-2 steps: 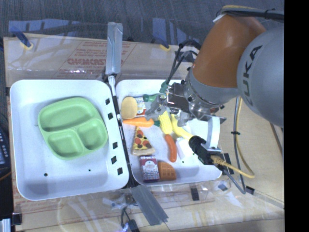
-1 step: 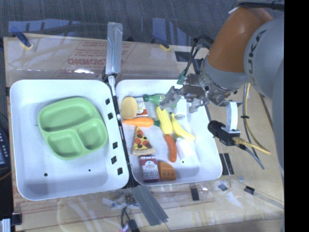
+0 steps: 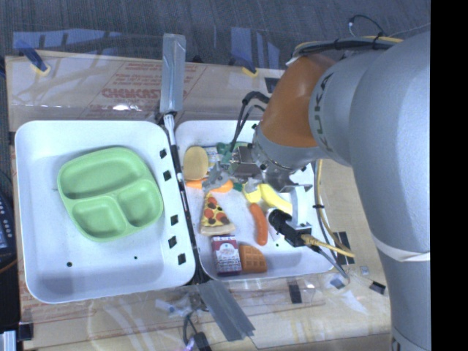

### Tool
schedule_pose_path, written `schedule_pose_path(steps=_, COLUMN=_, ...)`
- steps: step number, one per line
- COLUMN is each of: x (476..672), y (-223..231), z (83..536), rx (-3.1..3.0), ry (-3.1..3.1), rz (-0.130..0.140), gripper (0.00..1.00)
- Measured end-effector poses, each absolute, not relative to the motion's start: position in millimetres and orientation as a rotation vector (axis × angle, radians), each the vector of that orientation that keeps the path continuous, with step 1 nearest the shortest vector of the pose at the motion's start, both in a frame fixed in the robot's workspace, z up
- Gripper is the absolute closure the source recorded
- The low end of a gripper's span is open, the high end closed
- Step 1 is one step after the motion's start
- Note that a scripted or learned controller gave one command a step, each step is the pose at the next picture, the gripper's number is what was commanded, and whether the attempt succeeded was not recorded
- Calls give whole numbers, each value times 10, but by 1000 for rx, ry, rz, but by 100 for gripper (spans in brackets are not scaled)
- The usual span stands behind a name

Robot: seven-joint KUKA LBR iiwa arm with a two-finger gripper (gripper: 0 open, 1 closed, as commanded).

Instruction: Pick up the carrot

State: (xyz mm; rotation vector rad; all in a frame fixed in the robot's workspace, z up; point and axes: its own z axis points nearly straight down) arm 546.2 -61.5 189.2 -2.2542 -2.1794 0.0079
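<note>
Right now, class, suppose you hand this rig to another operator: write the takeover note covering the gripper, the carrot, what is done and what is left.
Gripper: low in the right bin, at its upper left part, among the toy foods. Whether it is open or shut cannot be told from this view.
Carrot: lying on the right bin's floor, below and to the right of the gripper, beside the pizza slice and below the banana. Not held.
Left bin: holds the green divided plate.
Done: arm is down in the right bin.
Left: move over the carrot, grasp it, lift it.
</note>
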Motion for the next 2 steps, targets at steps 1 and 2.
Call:
schedule_pose_path(steps=1, x=5465, y=-616, z=1898, rx=-2255, ry=-2180, rz=6, gripper=0)
schedule_pose_path(steps=2, x=5509, y=-983, z=2000, rx=-2308, ry=-2127, rz=5, gripper=0)
